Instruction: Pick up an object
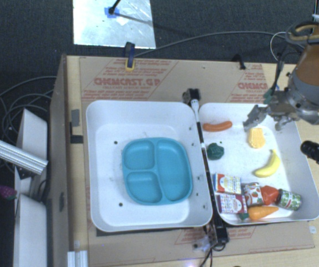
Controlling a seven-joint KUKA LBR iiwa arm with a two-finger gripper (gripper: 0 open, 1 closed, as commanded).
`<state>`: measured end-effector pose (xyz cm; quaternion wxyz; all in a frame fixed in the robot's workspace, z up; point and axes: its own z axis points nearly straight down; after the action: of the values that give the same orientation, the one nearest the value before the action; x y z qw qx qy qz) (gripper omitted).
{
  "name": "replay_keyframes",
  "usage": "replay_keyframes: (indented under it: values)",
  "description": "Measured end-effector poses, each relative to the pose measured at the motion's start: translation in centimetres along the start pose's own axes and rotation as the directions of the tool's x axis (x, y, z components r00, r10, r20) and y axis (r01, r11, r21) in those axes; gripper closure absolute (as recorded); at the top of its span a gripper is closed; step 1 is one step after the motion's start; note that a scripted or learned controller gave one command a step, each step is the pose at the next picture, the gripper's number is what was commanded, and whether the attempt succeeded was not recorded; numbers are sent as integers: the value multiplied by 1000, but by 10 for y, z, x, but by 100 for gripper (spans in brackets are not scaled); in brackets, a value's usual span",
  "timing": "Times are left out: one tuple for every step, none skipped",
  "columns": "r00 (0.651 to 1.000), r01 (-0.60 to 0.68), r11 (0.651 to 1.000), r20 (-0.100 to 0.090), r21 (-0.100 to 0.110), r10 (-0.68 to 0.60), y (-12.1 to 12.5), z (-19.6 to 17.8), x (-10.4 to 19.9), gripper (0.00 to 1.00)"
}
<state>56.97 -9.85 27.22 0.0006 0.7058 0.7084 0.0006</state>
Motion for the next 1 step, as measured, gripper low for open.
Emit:
replay_keyframes:
  values:
    - [1000,-3,1000,1,2,3,-18,61,-59,0]
